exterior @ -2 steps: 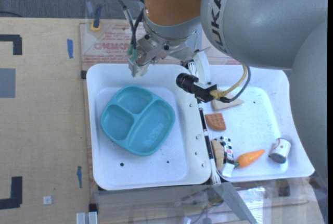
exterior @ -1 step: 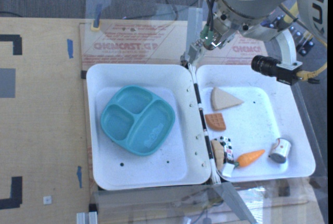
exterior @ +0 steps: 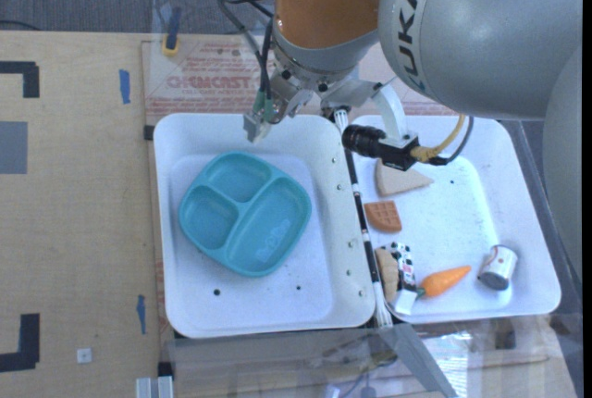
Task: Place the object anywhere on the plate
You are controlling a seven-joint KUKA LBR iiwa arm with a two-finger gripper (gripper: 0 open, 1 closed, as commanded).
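Note:
A teal plate with three compartments lies in the left white bin, and nothing rests on it. My gripper hangs over the far side of that bin, just beyond the plate's far rim. A small greenish part shows near its tip; I cannot tell whether it is an object. In the right bin lie a tan wedge, an orange waffle-like piece, a carrot and a small grey can.
A black-and-white item and a tan piece sit against the right bin's near left wall. The arm's big grey body covers the top right. A black cable plug hangs over the divider between the bins.

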